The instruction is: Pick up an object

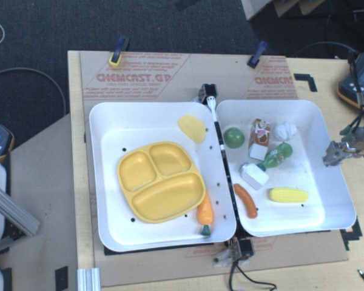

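The gripper hung at the right bin's right rim, just outside the wall, small and grey against the bench. From where I stood I couldn't tell how it was set, and I saw nothing caught in it.

Everything worth grabbing lay to its left, inside that bin. Nearest, by my reckoning, was the corn, below and left of the gripper, lying with its long axis nearly parallel to the bin's front edge. A reach from the right would meet it end-on, so the wrist would likely need turning to close across its width. Farther left sat a green bottle, tilted on a diagonal, its lower end close to a white block. A white crumpled piece and a brown carton lay near the back, a green ball beside the divider, and a sausage slanted along it.

The left bin held a yellow tray, a carrot at its corner and a yellow lump, all well apart from the gripper.
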You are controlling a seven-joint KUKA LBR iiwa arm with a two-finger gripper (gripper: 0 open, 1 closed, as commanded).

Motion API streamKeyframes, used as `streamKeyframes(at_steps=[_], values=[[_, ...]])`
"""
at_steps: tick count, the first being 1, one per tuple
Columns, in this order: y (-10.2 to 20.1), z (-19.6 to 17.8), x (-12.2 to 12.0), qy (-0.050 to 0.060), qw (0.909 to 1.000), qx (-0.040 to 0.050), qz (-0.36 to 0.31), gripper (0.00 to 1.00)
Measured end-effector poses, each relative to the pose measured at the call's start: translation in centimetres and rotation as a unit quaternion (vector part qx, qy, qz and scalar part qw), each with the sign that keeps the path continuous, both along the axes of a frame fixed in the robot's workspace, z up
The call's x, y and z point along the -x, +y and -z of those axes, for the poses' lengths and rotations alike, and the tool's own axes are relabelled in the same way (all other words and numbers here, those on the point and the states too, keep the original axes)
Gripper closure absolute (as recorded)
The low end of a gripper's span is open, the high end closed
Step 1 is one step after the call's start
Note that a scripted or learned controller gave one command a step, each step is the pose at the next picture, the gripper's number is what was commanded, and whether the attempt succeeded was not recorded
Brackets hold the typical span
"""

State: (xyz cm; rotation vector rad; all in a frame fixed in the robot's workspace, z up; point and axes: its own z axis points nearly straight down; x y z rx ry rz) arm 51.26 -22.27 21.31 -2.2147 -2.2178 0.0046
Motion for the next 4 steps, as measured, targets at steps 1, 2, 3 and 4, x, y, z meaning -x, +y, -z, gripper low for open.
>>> streamKeyframes(at_steps=[1,2,3,4], values=[[0.0,8.3,-2.6,-0.002,1.0,0.0007,0.0,1.0],[0.0,13.1,-7.5,-0.004,1.0,0.0023,-0.001,1.0],[4.0,1.2,-1.2,-0.004,1.0,0.0011,0.0,1.0],[5.2,13.3,-6.9,-0.004,1.0,0.0013,-0.001,1.0]])
